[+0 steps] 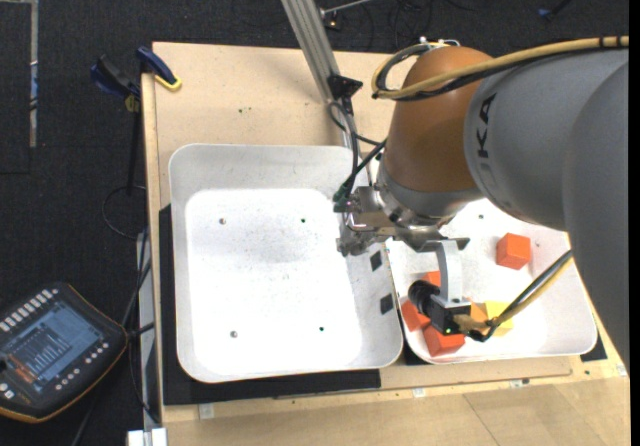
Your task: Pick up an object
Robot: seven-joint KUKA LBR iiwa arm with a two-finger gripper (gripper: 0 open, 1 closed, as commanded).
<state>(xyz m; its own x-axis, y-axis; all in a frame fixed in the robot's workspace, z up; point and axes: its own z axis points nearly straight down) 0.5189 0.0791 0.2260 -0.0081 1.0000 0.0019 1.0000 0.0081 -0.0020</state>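
Observation:
My gripper (357, 230) hangs under the big grey and orange wrist, over the left rim of the right bin (560, 339), close to the divide between the two bins. An orange cube (514, 251) lies in the right bin, to the right of the gripper. Orange-red blocks (418, 317) sit near the bin's front left, partly hidden by the robot's bracket, with another red piece (438, 341) just in front. A yellow piece (497, 320) lies beside them. Nothing shows between the gripper and these objects.
The left bin (200, 174) is white with faint dark specks on its floor. Two small dark marks (386, 303) show on the right bin's left wall. A metal pole (305, 24) slants down from the top. A teach pendant (50, 349) lies at the lower left, off the bench.

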